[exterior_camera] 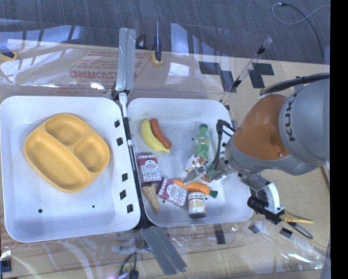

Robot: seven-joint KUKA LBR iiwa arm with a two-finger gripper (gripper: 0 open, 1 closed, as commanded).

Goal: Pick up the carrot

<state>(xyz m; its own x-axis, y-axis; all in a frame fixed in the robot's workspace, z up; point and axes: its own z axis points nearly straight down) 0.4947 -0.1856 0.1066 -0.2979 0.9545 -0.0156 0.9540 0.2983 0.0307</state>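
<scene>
The carrot (198, 187), judged light, stiff and smooth, is being approached from three o'clock; mid-length grasping is advised. The state of the pincer (213, 168) cannot be told.

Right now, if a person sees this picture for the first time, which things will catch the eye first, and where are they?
The big yellow divided plate stands out first, lying alone in the left bin. Next comes the grey and orange arm reaching in from the right over the right bin. There, small items crowd together: a banana, a green bottle and the carrot near the front.
</scene>
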